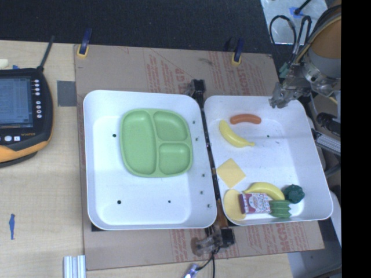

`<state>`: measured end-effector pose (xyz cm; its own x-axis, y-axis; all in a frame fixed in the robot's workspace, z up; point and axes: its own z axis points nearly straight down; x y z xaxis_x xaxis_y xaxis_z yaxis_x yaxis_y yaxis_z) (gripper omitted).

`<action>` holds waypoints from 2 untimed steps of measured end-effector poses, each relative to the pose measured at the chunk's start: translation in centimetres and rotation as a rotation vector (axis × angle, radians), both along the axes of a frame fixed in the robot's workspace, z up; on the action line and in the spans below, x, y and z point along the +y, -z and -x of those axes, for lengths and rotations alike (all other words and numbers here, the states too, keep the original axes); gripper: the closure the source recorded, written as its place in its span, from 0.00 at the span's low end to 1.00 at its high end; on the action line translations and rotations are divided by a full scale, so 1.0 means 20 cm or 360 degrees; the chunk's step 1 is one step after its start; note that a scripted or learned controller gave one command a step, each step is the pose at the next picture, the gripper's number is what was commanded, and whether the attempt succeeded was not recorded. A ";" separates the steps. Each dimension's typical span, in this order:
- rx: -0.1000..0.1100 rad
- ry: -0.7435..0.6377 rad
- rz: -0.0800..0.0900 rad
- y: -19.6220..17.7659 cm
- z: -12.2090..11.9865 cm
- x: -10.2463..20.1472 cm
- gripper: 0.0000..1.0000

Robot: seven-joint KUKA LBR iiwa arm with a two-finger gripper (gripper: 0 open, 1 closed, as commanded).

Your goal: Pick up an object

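Gripper (280, 100) poised over the right bin's (301, 155) far rim — jaw state cannot be told from this slant, nothing visibly held — with the nearest pick candidates, sausage (246, 119) and banana (233, 134), just beside it; green divided plate (156, 142) sits alone in the left bin (104, 196).

**Bench with board, two bins and a pendant**

The pale wooden bench (35, 213) carries a brown cardboard sheet (145, 68), held along its far edge by two clamps (84, 44). On the sheet sit two shallow white bins, touching side by side: the left bin (104, 207) and the right bin (307, 155). Left of the sheet, a teach pendant (20, 114) with a screen and an orange underside rests on the wood. A grey patch (66, 92), possibly tape, lies beside the sheet's left edge. A small blue mark (12, 225) shows near the front left.
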<state>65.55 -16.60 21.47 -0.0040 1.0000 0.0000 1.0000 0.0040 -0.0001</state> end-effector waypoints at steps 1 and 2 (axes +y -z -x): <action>0.0009 -0.0001 0.0000 0.12 0.72 0.09 0.00; 0.0008 -0.0003 0.0002 0.58 0.38 0.26 0.00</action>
